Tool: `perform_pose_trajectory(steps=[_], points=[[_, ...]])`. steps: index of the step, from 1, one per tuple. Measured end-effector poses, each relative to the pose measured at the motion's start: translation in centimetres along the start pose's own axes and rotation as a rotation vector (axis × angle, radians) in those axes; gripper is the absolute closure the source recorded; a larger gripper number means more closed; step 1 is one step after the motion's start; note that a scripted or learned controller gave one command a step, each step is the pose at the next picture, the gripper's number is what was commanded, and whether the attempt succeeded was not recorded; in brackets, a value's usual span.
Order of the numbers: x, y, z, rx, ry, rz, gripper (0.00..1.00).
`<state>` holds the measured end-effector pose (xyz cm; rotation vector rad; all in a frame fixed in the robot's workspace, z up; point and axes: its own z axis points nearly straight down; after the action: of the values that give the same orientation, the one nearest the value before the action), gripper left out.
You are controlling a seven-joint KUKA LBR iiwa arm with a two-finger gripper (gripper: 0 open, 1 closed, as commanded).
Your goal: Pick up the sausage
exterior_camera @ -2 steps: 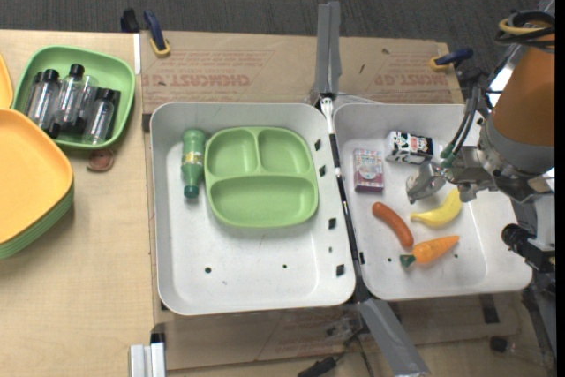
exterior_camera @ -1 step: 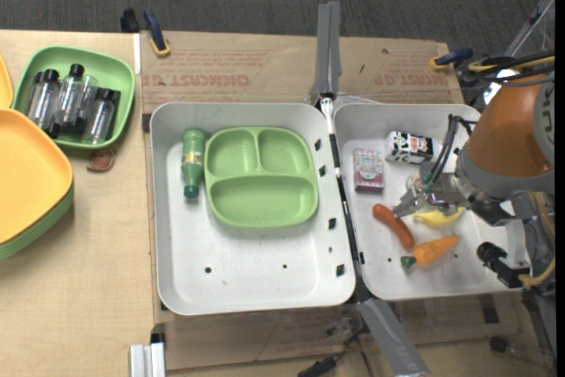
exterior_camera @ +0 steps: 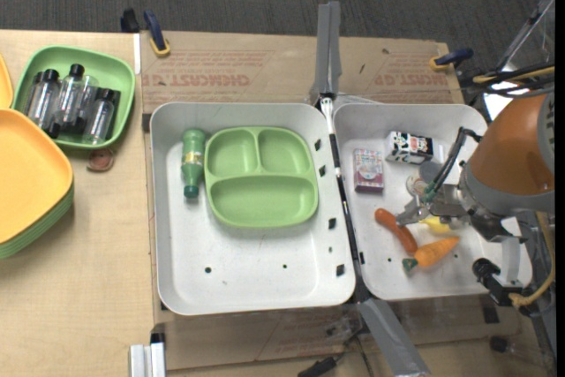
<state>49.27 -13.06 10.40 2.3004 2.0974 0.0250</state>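
Note:
The sausage, a short orange-red link, lies at a slant on the floor of the right bin. My gripper hangs low over the bin just right of the sausage's upper end, very close to it. Nothing is lifted off the bin floor. The arm's grey and orange body covers the bin's right side.
Close by the sausage are a toy carrot and a yellow piece. A pink box and a black-and-white carton lie further back. The left bin holds a green divided plate and a green bottle.

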Motion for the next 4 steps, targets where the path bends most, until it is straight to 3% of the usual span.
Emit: perform_pose_trajectory(steps=[1, 2, 3, 4], points=[[2.6, -1.9, 1.0, 0.033, 0.012, -0.224, 0.00], [2.5, -1.8, 0.1, 0.033, 0.011, -0.219, 1.00], [3.5, 1.9, 1.4, 0.033, 0.010, -0.224, 1.00], [-6.8, 0.4, 1.3, 0.033, 0.007, -0.056, 1.00]])
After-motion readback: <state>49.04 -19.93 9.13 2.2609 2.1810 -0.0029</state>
